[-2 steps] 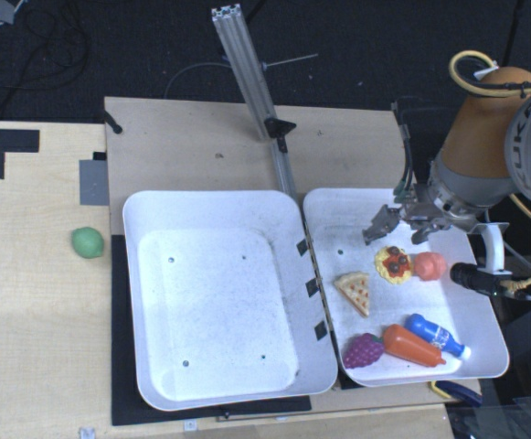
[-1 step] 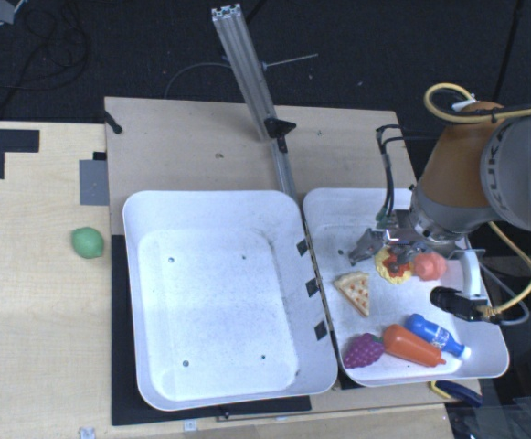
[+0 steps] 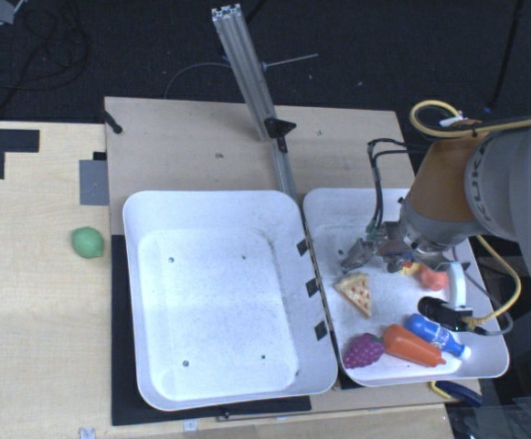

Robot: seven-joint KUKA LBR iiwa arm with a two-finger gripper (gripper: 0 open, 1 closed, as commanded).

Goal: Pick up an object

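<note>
Pale wooden bench (image 3: 27, 273), dark floor (image 3: 82, 44)

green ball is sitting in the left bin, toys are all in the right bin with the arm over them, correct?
Not quite. The camera view shows the green ball on the bench, outside and left of the left bin. The rest holds: the pizza slice, grapes and carrot lie in the right bin, with the arm over it.
</note>
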